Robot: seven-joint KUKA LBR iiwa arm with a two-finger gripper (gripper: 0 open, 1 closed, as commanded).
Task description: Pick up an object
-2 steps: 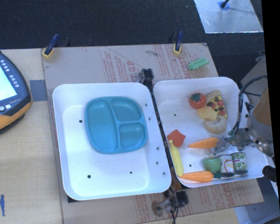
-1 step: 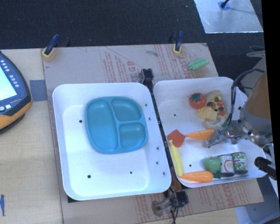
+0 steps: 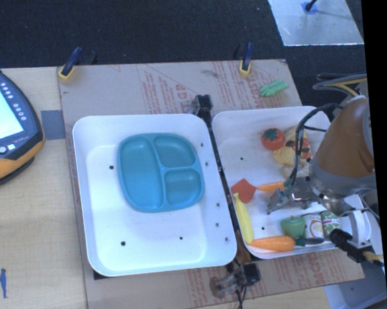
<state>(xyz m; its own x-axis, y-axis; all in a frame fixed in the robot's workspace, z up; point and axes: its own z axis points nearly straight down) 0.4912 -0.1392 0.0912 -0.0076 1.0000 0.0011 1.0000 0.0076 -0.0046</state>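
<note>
The right bin [image 3: 245,129] holds several toy foods: a red tomato [image 3: 272,138], a yellow piece [image 3: 284,154], a red block [image 3: 245,189], a small orange carrot [image 3: 271,187], a yellow banana [image 3: 243,221], a larger carrot [image 3: 272,244], a green pepper [image 3: 293,227] and a labelled can [image 3: 321,227]. My gripper [image 3: 283,200] hangs low over the middle of this bin, just below the small carrot and above the green pepper. The grey arm [image 3: 345,154] covers the bin's right side.
The left bin [image 3: 103,232] bears a blue divided plate [image 3: 160,171]. A tablet in an orange case [image 3: 2,127] lies at the bench's left. A green toy [image 3: 273,87] rests outside the bins at the back right. Clamps [image 3: 70,64] hold the board.
</note>
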